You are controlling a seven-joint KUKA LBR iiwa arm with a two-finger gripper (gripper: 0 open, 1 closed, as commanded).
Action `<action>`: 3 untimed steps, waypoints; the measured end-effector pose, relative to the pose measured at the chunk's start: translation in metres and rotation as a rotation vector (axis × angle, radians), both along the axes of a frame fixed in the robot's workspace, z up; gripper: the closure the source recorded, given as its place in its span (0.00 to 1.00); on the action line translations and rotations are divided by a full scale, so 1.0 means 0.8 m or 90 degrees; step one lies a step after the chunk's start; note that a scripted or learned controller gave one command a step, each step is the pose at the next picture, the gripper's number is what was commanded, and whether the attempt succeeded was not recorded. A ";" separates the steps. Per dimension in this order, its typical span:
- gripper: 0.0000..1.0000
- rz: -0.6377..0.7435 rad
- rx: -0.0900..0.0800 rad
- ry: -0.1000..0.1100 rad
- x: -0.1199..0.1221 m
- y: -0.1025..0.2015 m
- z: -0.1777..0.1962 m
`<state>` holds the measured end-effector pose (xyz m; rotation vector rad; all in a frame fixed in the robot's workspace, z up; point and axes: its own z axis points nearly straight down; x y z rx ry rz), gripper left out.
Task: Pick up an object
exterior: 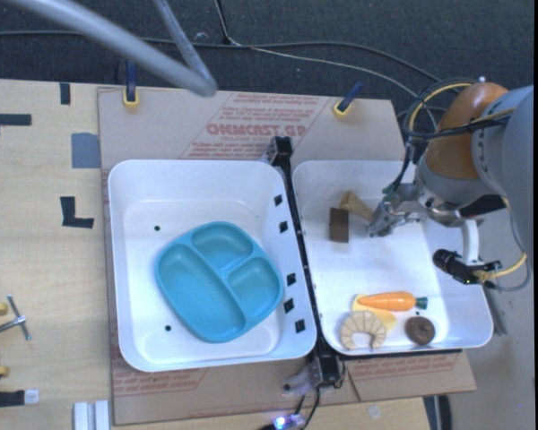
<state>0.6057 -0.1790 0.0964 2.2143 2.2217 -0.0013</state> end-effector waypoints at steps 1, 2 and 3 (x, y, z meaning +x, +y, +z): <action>1.00 -0.001 0.002 0.001 -0.002 0.004 0.053; 1.00 -0.001 0.002 -0.001 0.006 0.006 0.130; 1.00 -0.001 0.002 0.000 0.007 0.007 0.184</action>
